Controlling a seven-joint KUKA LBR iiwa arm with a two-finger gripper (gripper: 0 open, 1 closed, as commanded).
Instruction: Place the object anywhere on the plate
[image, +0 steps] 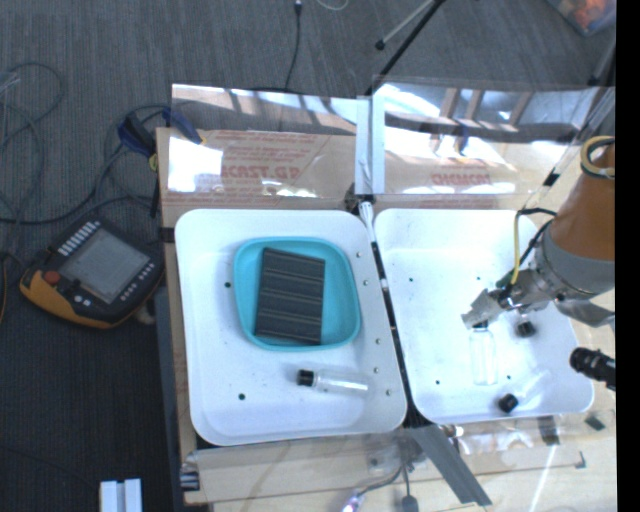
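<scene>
Hovering at right of frame, the gripper (482, 318), fingers unreadable, sits over a clear vial (484, 357), its long axis vertical, plate (340, 290) far left.

Teach pendant (92, 272) on floor, left of bins (200, 400)

Two bins are set side by side on the counter (300, 462). In the left bin (200, 340), a plate (343, 300) is placed centrally, a ridged block (291, 295) on it; a vial (332, 381) is laid near the front edge
</scene>
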